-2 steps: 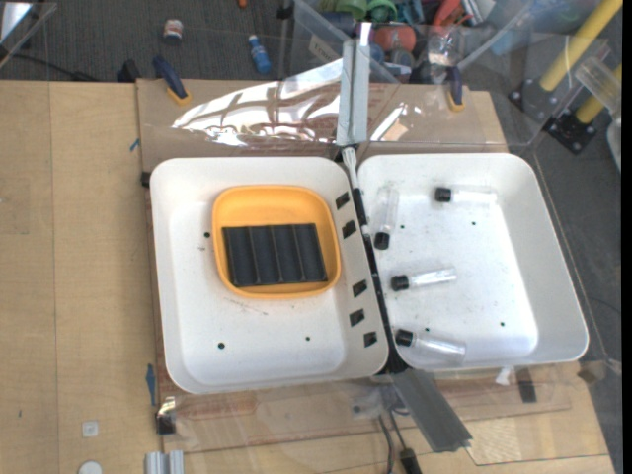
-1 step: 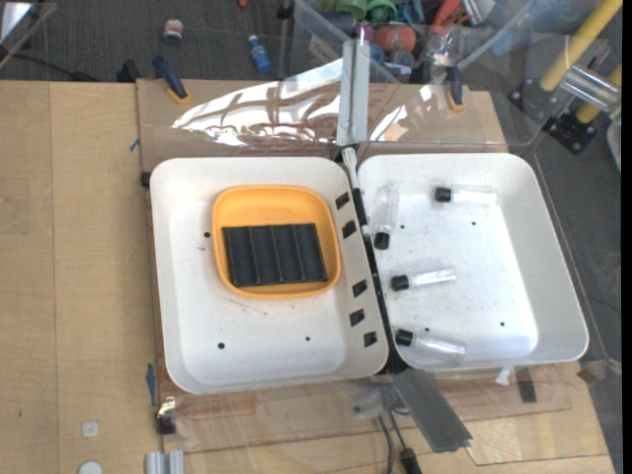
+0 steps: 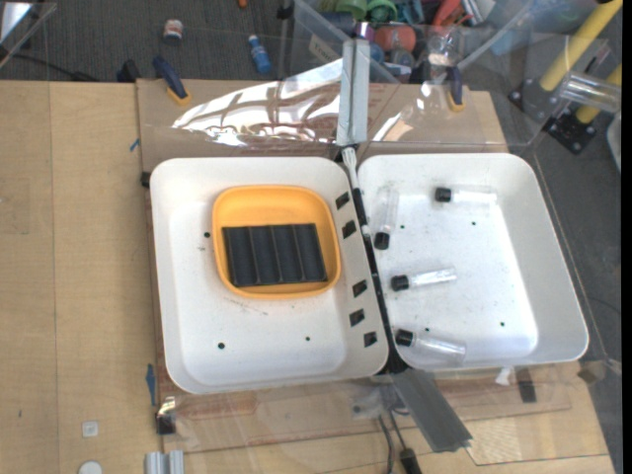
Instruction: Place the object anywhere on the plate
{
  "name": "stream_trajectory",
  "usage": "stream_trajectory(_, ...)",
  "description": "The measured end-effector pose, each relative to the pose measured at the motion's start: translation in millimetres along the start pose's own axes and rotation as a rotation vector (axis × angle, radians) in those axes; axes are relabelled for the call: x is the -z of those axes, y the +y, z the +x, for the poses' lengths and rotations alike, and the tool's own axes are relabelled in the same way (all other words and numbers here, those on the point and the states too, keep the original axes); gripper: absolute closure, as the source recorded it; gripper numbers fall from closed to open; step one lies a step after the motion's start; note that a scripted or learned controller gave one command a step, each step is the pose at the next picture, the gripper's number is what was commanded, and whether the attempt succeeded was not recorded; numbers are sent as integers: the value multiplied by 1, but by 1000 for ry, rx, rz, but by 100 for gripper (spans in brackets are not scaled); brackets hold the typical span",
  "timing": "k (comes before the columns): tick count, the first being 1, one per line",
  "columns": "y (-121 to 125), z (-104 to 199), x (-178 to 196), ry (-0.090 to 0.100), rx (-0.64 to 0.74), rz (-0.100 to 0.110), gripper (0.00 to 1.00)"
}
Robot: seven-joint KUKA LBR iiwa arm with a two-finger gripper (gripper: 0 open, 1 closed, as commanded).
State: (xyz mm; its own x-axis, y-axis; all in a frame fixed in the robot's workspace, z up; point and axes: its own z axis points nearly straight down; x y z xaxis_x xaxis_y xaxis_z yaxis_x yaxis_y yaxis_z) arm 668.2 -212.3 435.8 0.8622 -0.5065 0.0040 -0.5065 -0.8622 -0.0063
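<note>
An orange plate (image 3: 269,198) lies in the left bin (image 3: 188,344). On it rests a flat black ridged block (image 3: 275,255), covering most of the plate's floor. Several clear tubes with black caps lie in the right bin (image 3: 533,265): one at the far side (image 3: 464,196), one by the divider (image 3: 383,220), one in the middle (image 3: 425,279) and one near the front (image 3: 430,344). My arm with its orange-yellow band (image 3: 588,33) is drawn back past the right bin's far right corner. My gripper (image 3: 573,121) hangs there, outside both bins and far from every object.
A row of black clips (image 3: 357,275) runs along the divider between the bins. A clear tub of colourful toys (image 3: 415,8) stands behind the bins. A metal post (image 3: 354,87) rises at the back between them. Wooden bench lies to the left.
</note>
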Motion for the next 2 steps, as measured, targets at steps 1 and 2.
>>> stream_trajectory(1,6,3,-1,-2,335,0,100)
stream_trajectory(2,5,3,-1,-3,337,0,100)
